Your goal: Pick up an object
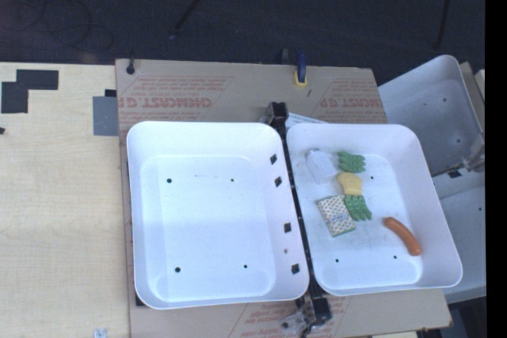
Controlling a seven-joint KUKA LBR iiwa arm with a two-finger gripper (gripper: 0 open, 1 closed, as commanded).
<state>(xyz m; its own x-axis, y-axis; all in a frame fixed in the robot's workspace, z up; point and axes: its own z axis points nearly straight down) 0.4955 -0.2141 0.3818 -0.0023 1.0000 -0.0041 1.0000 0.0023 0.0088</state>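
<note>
i cannot tell whether my hand is open or closed, nor whether it grips anything.

the things to pick from all lie in the right bin [432, 178], the one on the side my arm comes in from. nearest that side is an orange stick [402, 236], lying aslant by itself, apart from the rest. further in from it is a small cluster. a yellow block [350, 184] sits in the middle of the cluster, with one green piece [351, 162] just behind it and a second green piece [358, 207] just in front. a patterned packet [336, 215] lies flat, touching the second green piece. a pale, see-through scrap [320, 165] rests beside the first green piece; i cannot make out what it is.

the left bin [142, 170] sits beyond, its rim meeting the right bin's. both stand on a cardboard sheet [198, 95], which has a blue clamp [300, 69] at its far edge. the sheet lies on a pale wooden bench [55, 194].
</note>
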